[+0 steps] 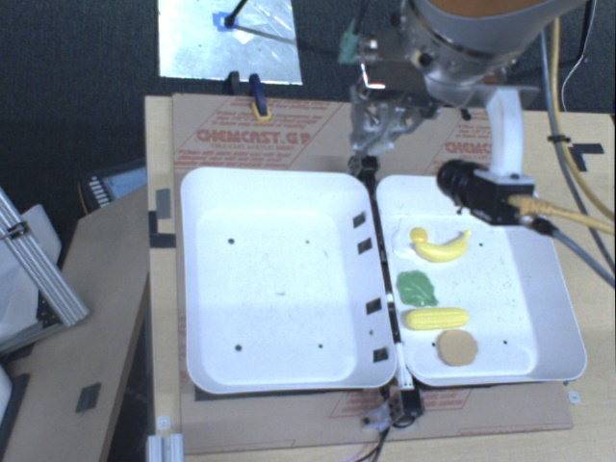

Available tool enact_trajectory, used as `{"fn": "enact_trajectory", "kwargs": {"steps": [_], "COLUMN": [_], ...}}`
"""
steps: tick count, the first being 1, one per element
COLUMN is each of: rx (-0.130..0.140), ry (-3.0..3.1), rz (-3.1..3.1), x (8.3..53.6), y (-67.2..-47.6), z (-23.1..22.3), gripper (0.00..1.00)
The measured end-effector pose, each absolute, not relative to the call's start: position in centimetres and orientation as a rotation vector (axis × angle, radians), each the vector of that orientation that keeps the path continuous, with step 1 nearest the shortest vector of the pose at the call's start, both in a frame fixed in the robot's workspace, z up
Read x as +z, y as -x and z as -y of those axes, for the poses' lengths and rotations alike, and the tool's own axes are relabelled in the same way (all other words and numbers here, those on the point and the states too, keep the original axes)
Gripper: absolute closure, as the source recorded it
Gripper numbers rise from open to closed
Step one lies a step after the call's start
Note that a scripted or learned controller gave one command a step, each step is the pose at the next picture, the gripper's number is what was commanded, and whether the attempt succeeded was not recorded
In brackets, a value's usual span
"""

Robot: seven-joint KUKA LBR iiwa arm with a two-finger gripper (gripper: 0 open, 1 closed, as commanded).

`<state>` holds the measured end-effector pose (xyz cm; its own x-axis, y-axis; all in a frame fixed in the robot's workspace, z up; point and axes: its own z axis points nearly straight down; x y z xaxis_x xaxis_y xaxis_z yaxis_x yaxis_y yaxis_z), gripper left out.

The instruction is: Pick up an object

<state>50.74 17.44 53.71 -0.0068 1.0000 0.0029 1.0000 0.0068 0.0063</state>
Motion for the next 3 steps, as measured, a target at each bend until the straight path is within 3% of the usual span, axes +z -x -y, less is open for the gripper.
{"fn": "enact_trajectory", "kwargs": {"steps": [1, 2, 3], "rx": [-0.019, 0.000, 0.013], "ry": [-2.225, -2.224, -2.220], "rz": [-2.226, -2.217, -2.215], "x": [40.1, 40.1, 47.9], "y": [-49.1, -48.7, -48.9], "z": [-17.5, -12.6, -9.4], "gripper": [1.00, 1.00, 1.00]}}
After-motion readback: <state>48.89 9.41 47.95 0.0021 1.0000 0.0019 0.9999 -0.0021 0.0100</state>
